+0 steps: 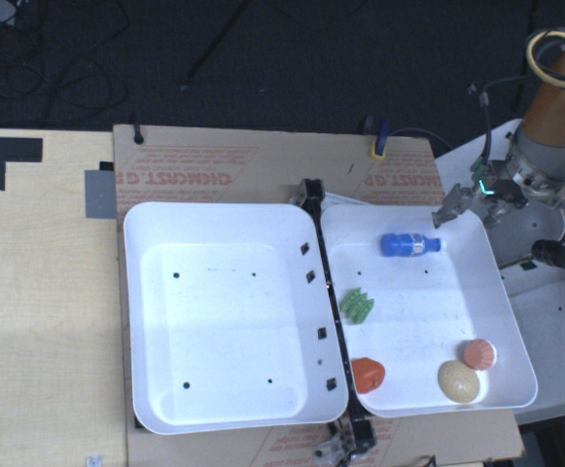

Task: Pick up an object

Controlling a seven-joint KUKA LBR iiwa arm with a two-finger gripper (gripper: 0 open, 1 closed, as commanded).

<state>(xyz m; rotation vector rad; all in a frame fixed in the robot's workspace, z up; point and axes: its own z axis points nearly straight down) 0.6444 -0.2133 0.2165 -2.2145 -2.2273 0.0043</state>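
Pickup not begun: gripper (454, 205) at frame's right edge, finger state impossible to tell.
Blue bottle (409, 245), green piece (357, 305), red object (367, 375), two balls lie untouched in right bin (515, 334).
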